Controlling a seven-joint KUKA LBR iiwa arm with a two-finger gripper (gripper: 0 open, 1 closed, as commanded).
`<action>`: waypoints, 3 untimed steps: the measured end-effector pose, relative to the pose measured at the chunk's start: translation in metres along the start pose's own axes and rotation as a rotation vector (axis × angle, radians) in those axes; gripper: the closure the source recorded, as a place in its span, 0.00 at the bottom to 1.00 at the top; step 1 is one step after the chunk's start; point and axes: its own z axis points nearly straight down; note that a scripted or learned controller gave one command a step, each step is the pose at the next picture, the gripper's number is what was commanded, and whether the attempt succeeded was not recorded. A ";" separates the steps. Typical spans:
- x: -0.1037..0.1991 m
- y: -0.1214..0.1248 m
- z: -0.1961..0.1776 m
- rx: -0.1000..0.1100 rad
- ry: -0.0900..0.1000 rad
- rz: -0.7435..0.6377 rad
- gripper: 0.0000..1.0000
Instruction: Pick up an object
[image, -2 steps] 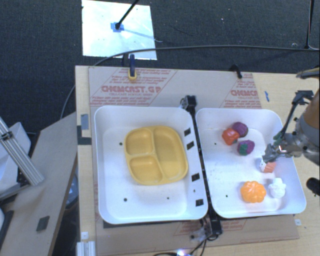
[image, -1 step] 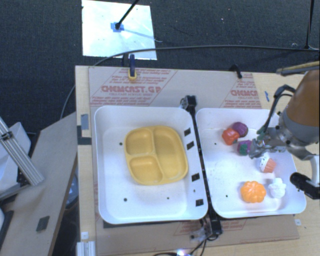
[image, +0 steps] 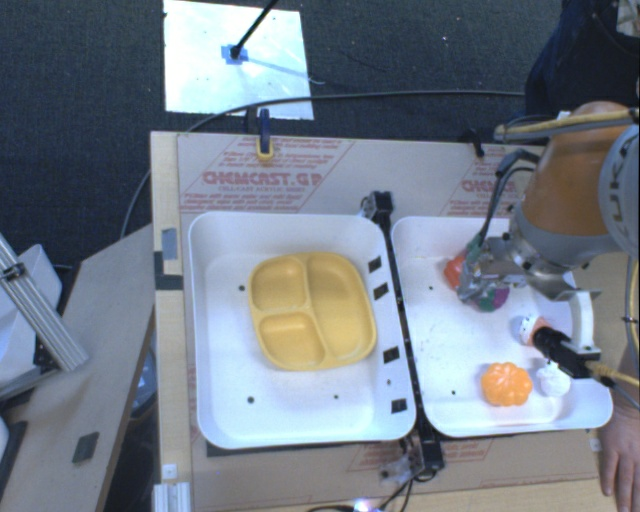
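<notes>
Could slip off the small toys (image: 478, 285) and come up with nothing, cannot tell if gripper (image: 480, 281) is open or closed.

Dark carpet (image: 80, 110) covers the floor across the upper part of the frame, with a white sheet (image: 236, 58) lying on it at upper centre. The tan worktop (image: 300, 170) fills the middle, and a cable (image: 400, 96) curves along its top edge.

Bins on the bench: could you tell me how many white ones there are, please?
2. The left bin holds a yellow divided plate; the right bin holds an orange pumpkin-shaped toy and small items by the gripper.
</notes>
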 end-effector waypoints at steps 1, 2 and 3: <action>0.047 0.021 -0.007 0.000 0.001 0.001 1.00; 0.105 0.032 0.004 0.001 0.000 0.001 1.00; 0.160 0.054 0.007 0.000 0.001 0.001 1.00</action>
